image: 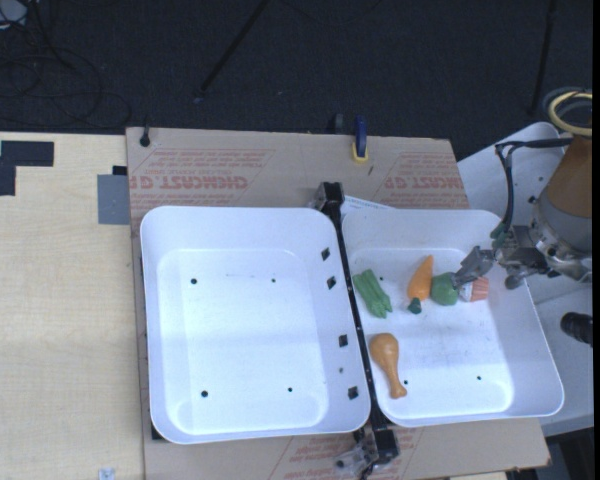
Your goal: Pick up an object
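Bins (245, 223) two, toys four, gripper (477, 265) one

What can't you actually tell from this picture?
- Camera view: whether the gripper grips anything; too small and blurred.
- What the green and red pieces beside it are; the gripper overlaps them.
- The arm: cut off at the right edge.

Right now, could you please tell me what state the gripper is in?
Gripper: over the right bin, beside the green object; open or shut cannot be told.
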{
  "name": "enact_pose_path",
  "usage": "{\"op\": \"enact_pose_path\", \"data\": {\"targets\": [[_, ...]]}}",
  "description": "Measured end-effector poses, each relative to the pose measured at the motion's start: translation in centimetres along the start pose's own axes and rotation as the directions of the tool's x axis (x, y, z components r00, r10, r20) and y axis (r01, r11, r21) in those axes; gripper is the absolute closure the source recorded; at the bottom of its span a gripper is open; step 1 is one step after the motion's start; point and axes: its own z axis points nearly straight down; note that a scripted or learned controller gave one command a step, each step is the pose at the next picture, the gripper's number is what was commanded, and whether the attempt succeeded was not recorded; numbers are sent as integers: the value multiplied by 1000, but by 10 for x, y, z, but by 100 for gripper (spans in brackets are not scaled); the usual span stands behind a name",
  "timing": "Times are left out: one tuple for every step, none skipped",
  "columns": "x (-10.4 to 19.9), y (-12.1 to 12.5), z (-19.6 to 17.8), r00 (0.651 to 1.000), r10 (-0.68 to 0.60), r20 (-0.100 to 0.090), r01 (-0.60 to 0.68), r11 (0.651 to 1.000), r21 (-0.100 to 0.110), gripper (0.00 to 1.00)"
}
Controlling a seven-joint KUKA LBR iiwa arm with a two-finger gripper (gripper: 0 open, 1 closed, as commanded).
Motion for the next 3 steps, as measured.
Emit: {"op": "enact_pose_path", "data": {"targets": [[-25,58,-92,1000,-5,4,5,1000,-7,0],[-24,56,-97,1000,-8,1,8,1000,1,100],[61,83,-64,1000,-4,-1,4,1000,2,100]]}}
